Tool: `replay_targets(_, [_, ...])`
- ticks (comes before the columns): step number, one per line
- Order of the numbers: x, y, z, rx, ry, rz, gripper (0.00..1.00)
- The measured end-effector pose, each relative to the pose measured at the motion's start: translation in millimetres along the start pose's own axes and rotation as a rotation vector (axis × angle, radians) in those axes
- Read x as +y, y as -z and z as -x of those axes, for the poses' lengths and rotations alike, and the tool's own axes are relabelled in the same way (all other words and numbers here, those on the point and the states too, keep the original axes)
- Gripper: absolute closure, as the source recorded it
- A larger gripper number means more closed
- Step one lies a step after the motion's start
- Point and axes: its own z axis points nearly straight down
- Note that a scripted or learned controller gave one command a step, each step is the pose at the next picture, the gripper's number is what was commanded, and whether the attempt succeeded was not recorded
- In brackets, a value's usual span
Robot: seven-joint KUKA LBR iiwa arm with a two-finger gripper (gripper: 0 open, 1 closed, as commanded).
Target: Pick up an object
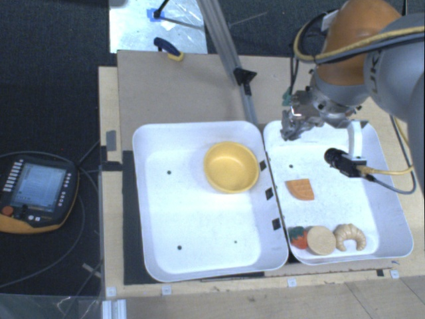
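**Pickup not yet begun: nothing held, gripper high at the right bin's far edge**

Bench (186, 92) first, brown board bearing two white bins side by side. Left bin (159, 244): one yellow bowl (230, 167) upright near its far right corner, well apart from the arm. Right bin (388, 234): an orange wedge (301, 189) lying flat near the middle, toward the left wall; along the near edge a small red and green piece (297, 236), touching it a round tan disc (321, 240), and just beside that a croissant-shaped item (349, 236) toward the near right corner. All of these resting on the bin floors, none lifted.

Gripper (292, 130) over the far left corner of the right bin, close to the divide between bins, away from every object. Fingers: impossible to tell apart or together from this slant. Nothing visible between them.

Judged progress: none of the task done. Left to do: choosing a target, most likely the wedge as nearest, descending over it, closing, lifting clear.
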Motion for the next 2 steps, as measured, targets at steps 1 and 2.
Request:
replay_targets(1, [-5, 8, -54, 0.000, 0.000, 0.001, 1.00])
replay_targets(2, [-15, -4, -114, 0.000, 0.001, 0.000, 1.00])
